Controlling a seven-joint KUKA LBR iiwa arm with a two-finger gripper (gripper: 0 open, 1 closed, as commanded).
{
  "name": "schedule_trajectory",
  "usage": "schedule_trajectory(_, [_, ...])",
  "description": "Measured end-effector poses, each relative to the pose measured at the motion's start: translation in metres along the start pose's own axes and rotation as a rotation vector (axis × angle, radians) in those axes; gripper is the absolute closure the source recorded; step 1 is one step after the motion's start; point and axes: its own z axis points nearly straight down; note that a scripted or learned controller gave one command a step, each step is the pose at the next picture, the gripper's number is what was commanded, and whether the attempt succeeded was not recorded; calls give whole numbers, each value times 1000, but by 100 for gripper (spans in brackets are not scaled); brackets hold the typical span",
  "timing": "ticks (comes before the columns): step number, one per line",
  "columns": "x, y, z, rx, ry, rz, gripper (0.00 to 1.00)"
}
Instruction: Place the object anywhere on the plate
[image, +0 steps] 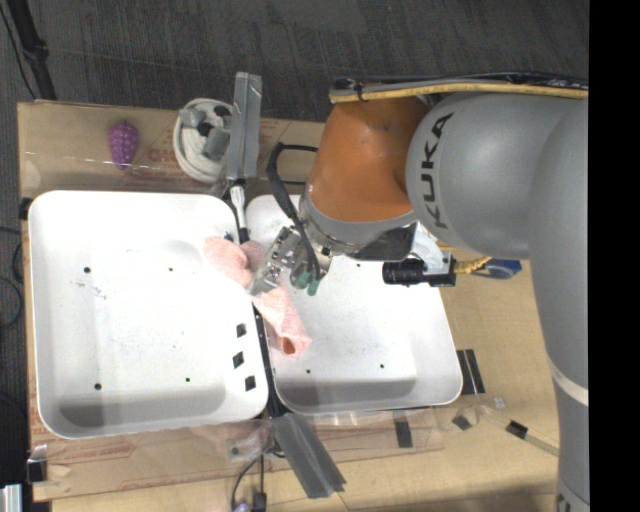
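Note:
A limp pink object (283, 322) lies draped across the wall between the two bins. One end rests in the left bin (120, 300) at its right side, and the other end lies in the right bin (380, 340) near its left wall. My gripper (287, 266) hangs directly over the middle of the pink object, close to it or touching it. The grey and orange arm covers the back of the right bin. A white rounded shape (262, 215), possibly the plate, peeks out from under the arm at the right bin's back left corner.
A purple grape-like item (123, 143) and a white round holder (203, 138) sit on the bench behind the left bin. A grey upright bar (244, 120) stands between them and the arm. Black marks (241, 345) dot the left bin's right side.

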Motion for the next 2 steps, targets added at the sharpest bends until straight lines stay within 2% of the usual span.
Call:
schedule_trajectory(1, [50,29,-11,0,-1,-405,100])
schedule_trajectory(2, [94,52,-15,1,-1,-509,100])
